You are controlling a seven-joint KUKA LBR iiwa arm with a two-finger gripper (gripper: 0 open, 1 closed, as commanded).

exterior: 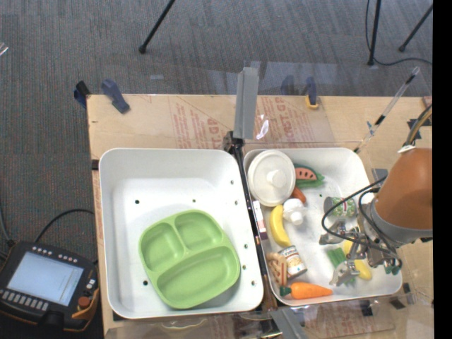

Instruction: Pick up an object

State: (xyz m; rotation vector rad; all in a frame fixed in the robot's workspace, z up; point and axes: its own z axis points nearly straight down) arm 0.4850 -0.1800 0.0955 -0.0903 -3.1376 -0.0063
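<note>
The gripper (355, 260) hung low over the right bin (353, 159), among toy food, apparently seeking a pick. Whether it was spread or clamped could not be told.

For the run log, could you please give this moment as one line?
gripper: low in right white bin, fingers unclear | nearby: small yellow item, green piece | orange toy carrot: front wall | green divided plate: left bin

Green tray (189, 258), yellow banana (279, 226), orange carrot (309, 291)
</note>
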